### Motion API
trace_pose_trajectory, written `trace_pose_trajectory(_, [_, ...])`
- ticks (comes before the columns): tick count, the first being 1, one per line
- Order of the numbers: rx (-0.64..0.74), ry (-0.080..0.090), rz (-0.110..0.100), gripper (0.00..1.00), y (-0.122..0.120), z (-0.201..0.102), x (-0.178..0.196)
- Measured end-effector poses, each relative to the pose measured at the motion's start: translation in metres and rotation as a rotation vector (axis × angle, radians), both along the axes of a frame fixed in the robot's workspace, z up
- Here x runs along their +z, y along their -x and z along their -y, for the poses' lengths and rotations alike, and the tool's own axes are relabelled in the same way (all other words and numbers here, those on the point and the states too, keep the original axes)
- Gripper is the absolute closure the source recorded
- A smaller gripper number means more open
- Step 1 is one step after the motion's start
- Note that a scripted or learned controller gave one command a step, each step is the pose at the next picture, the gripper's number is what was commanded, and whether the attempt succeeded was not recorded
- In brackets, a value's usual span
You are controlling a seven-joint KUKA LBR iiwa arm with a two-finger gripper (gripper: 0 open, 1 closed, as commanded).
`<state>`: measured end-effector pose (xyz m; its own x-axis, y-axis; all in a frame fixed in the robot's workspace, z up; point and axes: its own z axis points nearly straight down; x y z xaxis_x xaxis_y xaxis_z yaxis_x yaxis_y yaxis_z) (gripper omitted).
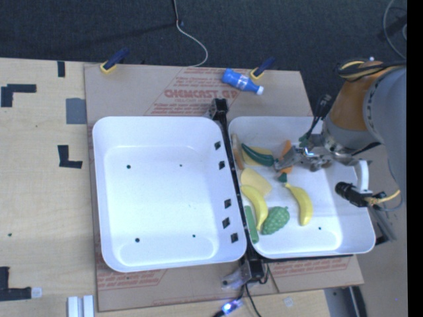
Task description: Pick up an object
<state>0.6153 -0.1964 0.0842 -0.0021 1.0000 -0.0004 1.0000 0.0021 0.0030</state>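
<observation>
The left bin is shown beside the right bin on the counter. In the right bin, a green-and-yellow piece, yellow bananas, a green bumpy fruit and another banana are seen. The pincer is lowered near an orange piece; whether it is clenched cannot be told.

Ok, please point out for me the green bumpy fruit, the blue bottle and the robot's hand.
green bumpy fruit (pixel 276 219), camera view, the middle of its body.
blue bottle (pixel 238 80), camera view, the blue body.
hand (pixel 287 163), camera view, the tip region over the right bin.
</observation>
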Motion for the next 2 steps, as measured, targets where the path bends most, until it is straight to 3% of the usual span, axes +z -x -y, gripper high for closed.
trace_pose_trajectory(1, [0.001, -0.001, -0.001, 0.0, -0.055, 0.026, 0.0])
trace_pose_trajectory(2, [0.003, 0.003, -0.002, 1.0, -0.054, 0.026, 0.011])
